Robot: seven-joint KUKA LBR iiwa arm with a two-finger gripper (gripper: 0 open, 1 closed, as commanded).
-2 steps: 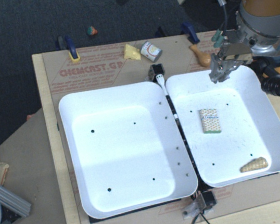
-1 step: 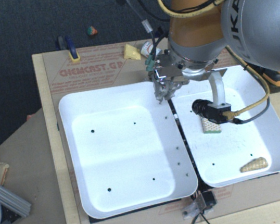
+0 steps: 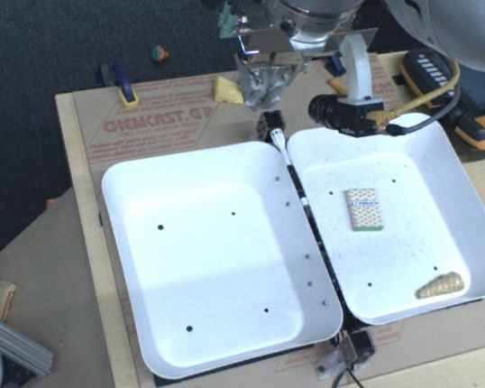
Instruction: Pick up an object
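**A:** Where's the hand (image 3: 266, 84) right now?

**B:** Up beyond the far edge of the two bins, roughly over the seam where they meet, above the cardboard sheet (image 3: 166, 114) on the counter. I see nothing between its fingers, but whether they're spread or closed I cannot tell from this angle.

**A:** And what's there to pick?

**B:** Both candidates sit in the right bin (image 3: 457, 164). A small patterned packet (image 3: 365, 209) lies flat near the middle, slightly toward the far side. A tan, speckled oblong piece (image 3: 440, 285) rests close to the near edge, toward the near right corner.

**A:** Which would you go for?

**B:** The packet, I think. It's well apart from every wall, so the fingers have room on both sides. The oblong piece hugs the rim, and a finger could catch the bin's lip.

**A:** Any tips for the approach?

**B:** Bring the hand in over the packet's centre, straddle its narrow width, and come straight down. It looks thin and flat, so the fingertips likely need to reach almost to the bin floor before closing, otherwise they may skate over the top.
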